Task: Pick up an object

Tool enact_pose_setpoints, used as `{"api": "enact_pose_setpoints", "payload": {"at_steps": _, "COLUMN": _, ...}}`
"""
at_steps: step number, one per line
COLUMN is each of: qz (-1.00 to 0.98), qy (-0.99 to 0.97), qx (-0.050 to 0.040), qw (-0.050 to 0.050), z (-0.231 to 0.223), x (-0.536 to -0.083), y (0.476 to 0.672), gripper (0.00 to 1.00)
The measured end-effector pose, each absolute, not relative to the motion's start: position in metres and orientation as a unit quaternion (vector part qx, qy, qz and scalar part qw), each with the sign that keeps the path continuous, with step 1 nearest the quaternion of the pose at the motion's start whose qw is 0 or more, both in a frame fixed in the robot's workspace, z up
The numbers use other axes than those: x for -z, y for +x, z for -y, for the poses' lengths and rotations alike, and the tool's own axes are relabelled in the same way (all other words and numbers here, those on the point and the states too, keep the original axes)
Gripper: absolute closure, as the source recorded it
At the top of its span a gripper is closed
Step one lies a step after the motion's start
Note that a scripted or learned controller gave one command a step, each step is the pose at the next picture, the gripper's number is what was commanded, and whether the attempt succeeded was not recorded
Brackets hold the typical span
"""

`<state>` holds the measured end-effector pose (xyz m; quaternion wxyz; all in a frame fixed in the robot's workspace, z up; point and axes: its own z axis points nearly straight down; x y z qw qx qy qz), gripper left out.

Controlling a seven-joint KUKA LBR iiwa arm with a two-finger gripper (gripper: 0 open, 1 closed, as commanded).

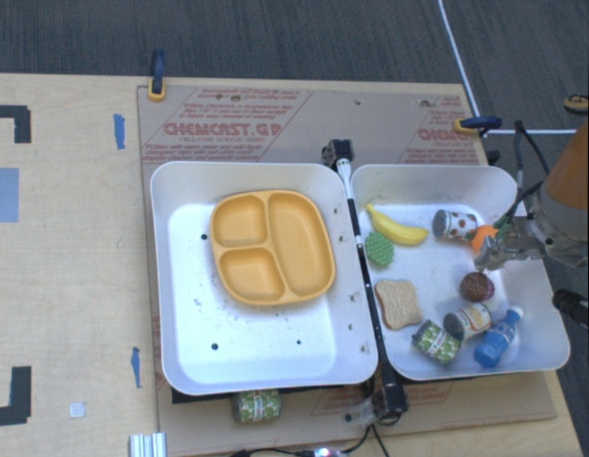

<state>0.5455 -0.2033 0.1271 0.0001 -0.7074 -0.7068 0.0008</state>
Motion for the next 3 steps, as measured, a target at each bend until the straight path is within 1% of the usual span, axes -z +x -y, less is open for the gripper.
{"api": "enact_pose_setpoints", "payload": {"at_steps": 1, "qz": 0.708, "qy": -0.707, "qx": 0.0006, "qw": 0.0, "z": 0.116, "x": -0.196, "y": 0.509, "gripper": 1.0}}
{"api": "enact_pose_setpoints", "payload": {"at_steps": 2, "qz": 0.707, "qy": -0.707, "qx": 0.0002, "qw": 0.0, "z": 0.116, "x": -0.196, "y": 0.508, "gripper": 0.0}}
{"api": "enact_pose_setpoints", "payload": {"at_steps": 3, "qz": 0.707, "qy": -0.707, "qx": 0.002, "qw": -0.003, "z": 0.106, "x": -0.087, "y": 0.577, "gripper": 0.0}}
